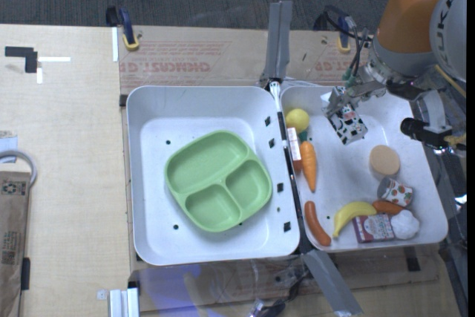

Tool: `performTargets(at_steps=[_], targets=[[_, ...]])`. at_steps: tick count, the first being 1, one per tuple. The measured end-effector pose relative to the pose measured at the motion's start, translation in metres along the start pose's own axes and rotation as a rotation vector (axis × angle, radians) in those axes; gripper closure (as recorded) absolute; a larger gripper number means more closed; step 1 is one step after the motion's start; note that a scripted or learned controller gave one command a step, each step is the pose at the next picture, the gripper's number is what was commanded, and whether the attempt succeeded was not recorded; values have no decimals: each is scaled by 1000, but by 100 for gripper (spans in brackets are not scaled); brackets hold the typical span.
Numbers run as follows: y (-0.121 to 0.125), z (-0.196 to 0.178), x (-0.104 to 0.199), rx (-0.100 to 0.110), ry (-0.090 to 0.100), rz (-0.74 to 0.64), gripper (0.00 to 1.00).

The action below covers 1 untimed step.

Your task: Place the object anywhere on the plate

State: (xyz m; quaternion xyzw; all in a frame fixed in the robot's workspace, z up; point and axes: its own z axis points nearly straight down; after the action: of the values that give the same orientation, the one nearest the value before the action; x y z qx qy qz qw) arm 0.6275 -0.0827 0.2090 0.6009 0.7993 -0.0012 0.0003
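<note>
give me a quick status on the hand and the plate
Hand over right bin's back, by the lemon; grip unclear. Green plate in left bin, nothing on it. Bin walls between them.

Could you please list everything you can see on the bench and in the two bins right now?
plate: 1, light green, three compartments, in the left bin
left bin: 1, white
right bin: 1, white
lemon: 1, yellow, right bin, far left corner
carrot: 1, orange, along the right bin's left wall
sausage: 1, orange-red, near left corner
banana: 1, yellow, near side
round disc: 1, tan, right of centre
red carton: 1, near right
clamps: 2, blue and yellow, far edge
arm: 1, grey and orange
gripper: 1, over the right bin's far side
</note>
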Motion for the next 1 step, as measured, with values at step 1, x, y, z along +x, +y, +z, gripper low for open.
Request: performTargets(at_steps=[1], targets=[[-12, 18, 89, 1, 1, 26, 100]])
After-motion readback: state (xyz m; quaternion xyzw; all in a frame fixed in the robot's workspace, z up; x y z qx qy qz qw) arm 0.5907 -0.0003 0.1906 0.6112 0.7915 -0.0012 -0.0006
